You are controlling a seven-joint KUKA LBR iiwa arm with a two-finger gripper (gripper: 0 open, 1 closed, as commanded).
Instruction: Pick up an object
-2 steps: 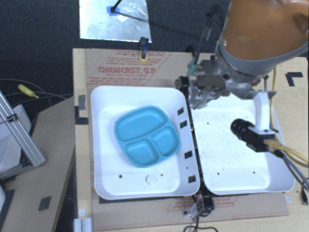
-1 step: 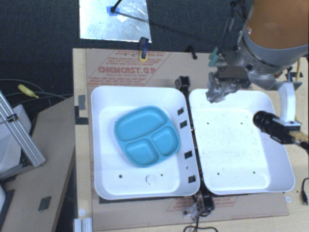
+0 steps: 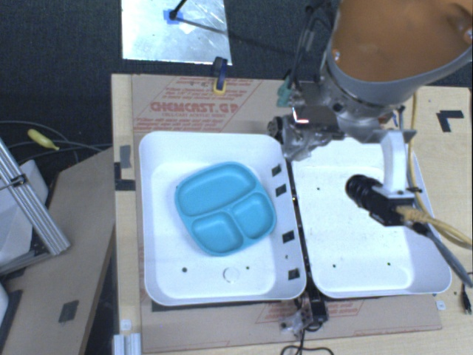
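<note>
Blue tray (image 3: pixel 224 206) lies flat in left bin (image 3: pixel 159 220), long axis diagonal. My tool (image 3: pixel 299 145) sits at divider's far end, tray down-left of it. Can't tell tool's state.

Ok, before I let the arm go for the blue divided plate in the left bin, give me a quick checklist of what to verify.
1. Target present: the blue three-compartment plastic plate lies flat in the left white bin. Ok.
2. Target unobstructed: nothing rests on the plate. Ok.
3. Gripper position: it sits near the divider between the bins, at their far edge, not over the plate. Not ok.
4. Finger state: hidden by the wrist. Cannot tell.
5. Right white bin: a black cylindrical part on a white bracket hangs over it, with a yellow cable trailing right; snag risk. Cannot tell.
</note>
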